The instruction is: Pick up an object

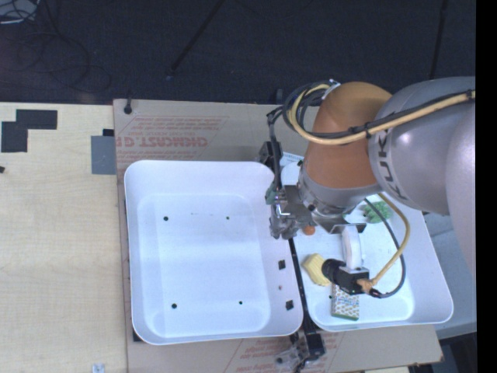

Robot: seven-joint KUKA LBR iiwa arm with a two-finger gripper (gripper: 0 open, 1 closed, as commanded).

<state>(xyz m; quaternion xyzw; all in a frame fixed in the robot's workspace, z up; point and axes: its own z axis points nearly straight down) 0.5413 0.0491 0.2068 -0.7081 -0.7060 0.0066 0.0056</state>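
Even overhead light falls on the bench; the white left bin (198, 247) reads bright with no hard glare. The background above is dark and underexposed. A soft shadow lies under the arm (404, 146). Focus is slightly soft throughout, with mild grain.

Brown cardboard sheet (178, 130) under white bins (147, 208)

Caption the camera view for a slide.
Arm reaches over the right bin, above a yellow object; left bin alongside.

One fixed camera looks down aslant on both bins (147, 231).
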